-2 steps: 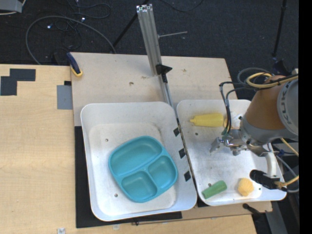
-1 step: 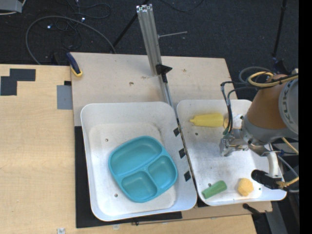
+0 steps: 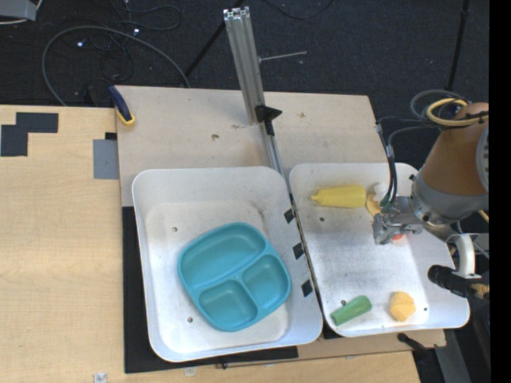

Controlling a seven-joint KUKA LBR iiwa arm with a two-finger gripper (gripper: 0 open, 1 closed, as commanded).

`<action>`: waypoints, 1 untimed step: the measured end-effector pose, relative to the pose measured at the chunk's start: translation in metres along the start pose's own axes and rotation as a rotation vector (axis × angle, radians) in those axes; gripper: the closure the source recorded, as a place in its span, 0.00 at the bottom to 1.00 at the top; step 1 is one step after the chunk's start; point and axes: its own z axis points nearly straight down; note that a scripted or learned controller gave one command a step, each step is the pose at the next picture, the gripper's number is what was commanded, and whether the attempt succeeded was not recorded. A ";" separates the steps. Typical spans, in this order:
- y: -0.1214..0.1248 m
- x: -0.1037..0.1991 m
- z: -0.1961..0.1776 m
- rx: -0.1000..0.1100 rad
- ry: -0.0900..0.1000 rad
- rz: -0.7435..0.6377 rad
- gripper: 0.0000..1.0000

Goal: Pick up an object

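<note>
The pickup is not yet done: nothing is showing between the tips of the gripper (image 3: 389, 234), which is hanging low over the right bin (image 3: 351, 246), close to its floor. Whether the tool is spread wide or pinched narrow cannot be told from this angle. The nearest candidate is the yellow bottle (image 3: 339, 197), lying on its side at about ten o'clock from the gripper, just beside it, looking like smooth soft plastic with a tapered nozzle end. A small green cylinder (image 3: 350, 310), glossy and rounded, is lying at seven o'clock, well apart, and a lumpy orange-yellow piece (image 3: 402, 306) is sitting near six o'clock. In the left bin (image 3: 152, 214) a teal divided plate (image 3: 233, 275), hard plastic with three compartments, is resting flat. Closing on something and lifting it are both left to do.
</note>
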 end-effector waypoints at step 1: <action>0.006 0.008 -0.050 -0.003 0.000 -0.007 1.00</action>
